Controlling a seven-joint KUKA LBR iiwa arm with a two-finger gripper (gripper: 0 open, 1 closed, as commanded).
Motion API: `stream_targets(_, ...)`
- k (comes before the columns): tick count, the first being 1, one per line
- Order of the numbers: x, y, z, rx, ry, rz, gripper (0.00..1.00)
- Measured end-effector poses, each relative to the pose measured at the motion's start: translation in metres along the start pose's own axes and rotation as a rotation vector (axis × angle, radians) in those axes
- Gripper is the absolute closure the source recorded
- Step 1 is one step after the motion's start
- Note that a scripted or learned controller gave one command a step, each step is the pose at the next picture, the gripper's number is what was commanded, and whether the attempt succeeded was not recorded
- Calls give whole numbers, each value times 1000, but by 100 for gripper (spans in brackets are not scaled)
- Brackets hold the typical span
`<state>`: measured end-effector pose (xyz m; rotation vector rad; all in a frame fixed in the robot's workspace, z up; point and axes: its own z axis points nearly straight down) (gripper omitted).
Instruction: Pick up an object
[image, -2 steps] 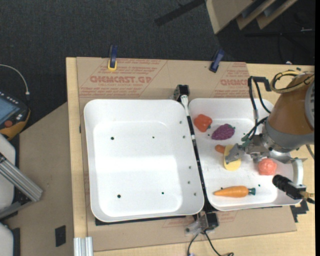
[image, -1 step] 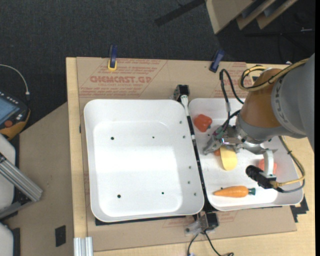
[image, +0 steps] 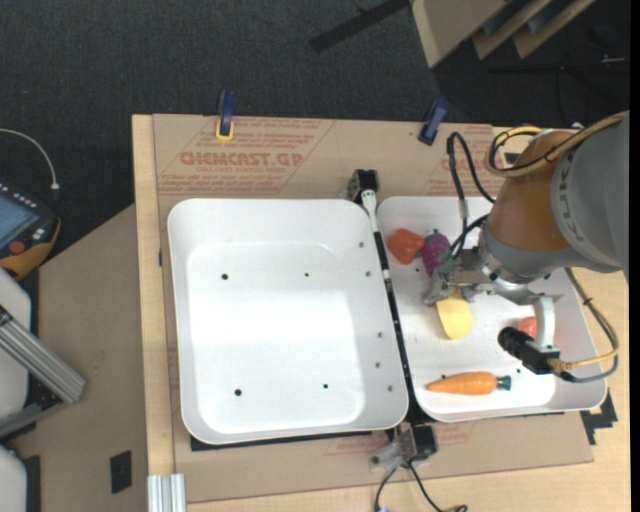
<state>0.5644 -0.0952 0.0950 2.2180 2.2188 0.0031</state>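
My gripper (image: 447, 287) hangs low over the right bin (image: 425, 395), just above a pale yellow fruit-shaped object (image: 455, 319). Its metal fingers point down-left, close to the yellow object's top edge. A red-orange rounded object (image: 404, 244) and a purple grape-like object (image: 436, 250) lie at the back of that bin, just left of the wrist. An orange carrot (image: 463, 383) rests along the bin's front wall. A small red piece (image: 527, 326) shows to the right, beside a black part of the arm.
The left bin (image: 280, 310) sits beside the right one, sharing a black divider (image: 388, 300). Both stand on a cardboard sheet (image: 250, 150) held by a blue clamp (image: 226, 113). Cables (image: 465, 190) loop behind the arm.
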Motion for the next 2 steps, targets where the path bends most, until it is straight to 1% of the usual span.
stream_targets(1,92,-23,-96,-5,6,-10,100)
stream_targets(2,180,-62,-144,0,5,-10,100)
